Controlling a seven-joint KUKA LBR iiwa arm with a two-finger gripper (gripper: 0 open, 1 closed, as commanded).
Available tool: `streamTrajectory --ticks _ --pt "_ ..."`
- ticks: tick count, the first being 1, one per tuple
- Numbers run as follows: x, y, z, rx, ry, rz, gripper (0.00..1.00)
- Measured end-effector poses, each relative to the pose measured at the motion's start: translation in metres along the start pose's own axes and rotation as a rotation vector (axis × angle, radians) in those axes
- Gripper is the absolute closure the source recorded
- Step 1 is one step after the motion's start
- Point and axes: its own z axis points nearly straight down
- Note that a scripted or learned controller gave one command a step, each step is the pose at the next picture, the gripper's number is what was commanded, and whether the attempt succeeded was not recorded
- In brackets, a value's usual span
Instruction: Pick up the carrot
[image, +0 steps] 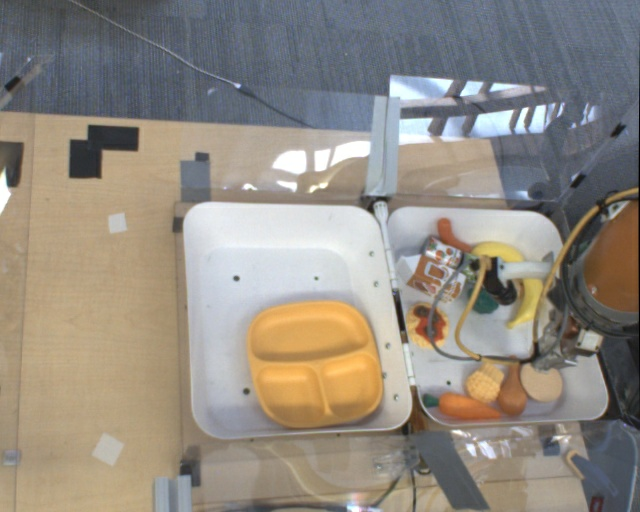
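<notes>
The carrot (468, 406) is orange and lies flat along the front wall of the right bin (572, 240), its tip pointing left. My gripper (445, 272) hangs low over the upper left part of that bin, well behind the carrot and apart from it. The arm with its orange band (612, 272) comes in from the right.
Next to the carrot are a piece of corn (486, 380), a brown pear-shaped thing (513, 391) and a round beige disc (542, 384). A banana (522, 285), a red-orange piece (449, 232) and a pizza slice (431, 325) lie further back. The left bin (215, 260) holds a yellow divided plate (262, 345).
</notes>
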Motion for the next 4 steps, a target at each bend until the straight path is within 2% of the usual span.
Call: streamTrajectory --ticks 1,2,3,4 --pt "0.02 0.017 -0.098 -0.003 0.02 0.006 1.0" --pt "0.007 0.018 0.042 -0.002 0.005 0.038 1.0" --pt "0.013 0.018 -0.108 -0.005 0.023 -0.012 1.0" --pt "0.002 0.018 0.007 0.0 0.0 -0.005 1.0"
